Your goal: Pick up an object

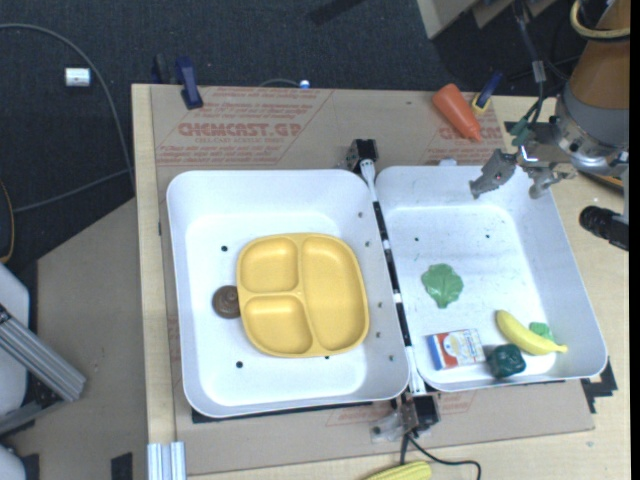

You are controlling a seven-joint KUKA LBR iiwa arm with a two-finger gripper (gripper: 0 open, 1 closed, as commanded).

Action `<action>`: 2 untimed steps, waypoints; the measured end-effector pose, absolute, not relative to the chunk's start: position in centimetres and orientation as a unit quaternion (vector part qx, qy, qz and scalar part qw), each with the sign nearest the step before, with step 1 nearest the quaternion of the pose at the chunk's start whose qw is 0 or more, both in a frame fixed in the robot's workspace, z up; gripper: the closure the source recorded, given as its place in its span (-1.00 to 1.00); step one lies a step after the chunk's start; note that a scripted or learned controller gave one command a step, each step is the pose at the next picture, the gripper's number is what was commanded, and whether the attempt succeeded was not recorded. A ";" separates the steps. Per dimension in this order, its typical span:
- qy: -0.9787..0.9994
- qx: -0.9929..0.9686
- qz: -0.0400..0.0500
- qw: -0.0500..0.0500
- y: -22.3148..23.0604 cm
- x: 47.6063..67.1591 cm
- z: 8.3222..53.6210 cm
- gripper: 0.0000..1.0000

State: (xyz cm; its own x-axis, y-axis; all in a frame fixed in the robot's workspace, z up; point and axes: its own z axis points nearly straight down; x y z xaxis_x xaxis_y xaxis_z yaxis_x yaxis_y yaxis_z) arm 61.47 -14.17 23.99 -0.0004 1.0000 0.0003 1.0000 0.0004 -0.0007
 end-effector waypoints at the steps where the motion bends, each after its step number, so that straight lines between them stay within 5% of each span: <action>1: -0.707 -0.707 0.001 0.001 -11.6 56.4 15.0 -1.00; 2: -0.707 -0.707 0.000 0.001 -9.5 54.5 8.4 -1.00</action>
State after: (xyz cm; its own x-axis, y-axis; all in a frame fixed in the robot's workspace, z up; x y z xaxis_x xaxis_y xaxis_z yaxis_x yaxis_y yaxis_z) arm 54.49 -9.51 8.43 0.0006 1.0000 0.0008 1.0000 -0.0006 -0.0010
